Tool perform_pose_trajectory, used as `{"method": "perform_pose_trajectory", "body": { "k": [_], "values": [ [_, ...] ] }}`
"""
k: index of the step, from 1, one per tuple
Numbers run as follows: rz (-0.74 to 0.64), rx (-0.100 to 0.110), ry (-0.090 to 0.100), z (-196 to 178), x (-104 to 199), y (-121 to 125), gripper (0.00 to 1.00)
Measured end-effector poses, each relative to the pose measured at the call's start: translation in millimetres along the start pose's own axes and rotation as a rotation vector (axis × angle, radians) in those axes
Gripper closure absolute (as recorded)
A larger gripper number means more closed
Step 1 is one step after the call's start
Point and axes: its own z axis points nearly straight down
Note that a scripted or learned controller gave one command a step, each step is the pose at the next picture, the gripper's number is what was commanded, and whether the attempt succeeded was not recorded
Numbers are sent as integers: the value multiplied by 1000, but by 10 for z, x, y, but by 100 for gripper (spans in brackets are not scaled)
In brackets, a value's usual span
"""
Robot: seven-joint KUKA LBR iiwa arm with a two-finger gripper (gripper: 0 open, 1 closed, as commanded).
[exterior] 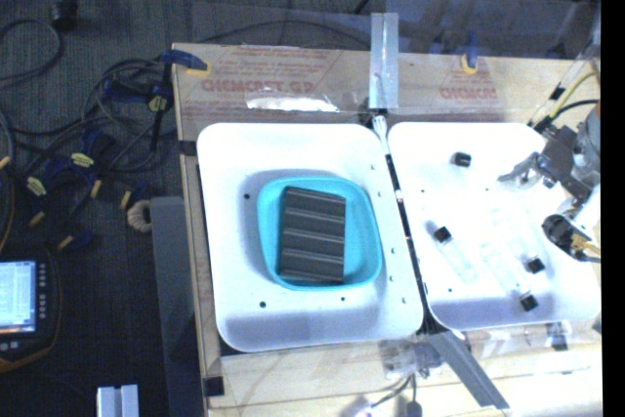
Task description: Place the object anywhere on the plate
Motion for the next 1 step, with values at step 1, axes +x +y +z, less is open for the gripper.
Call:
{"method": "perform_pose_trajectory", "body": {
  "k": [1],
  "values": [
    [38,3,1,590,-27,-309,0]
  ]
}}
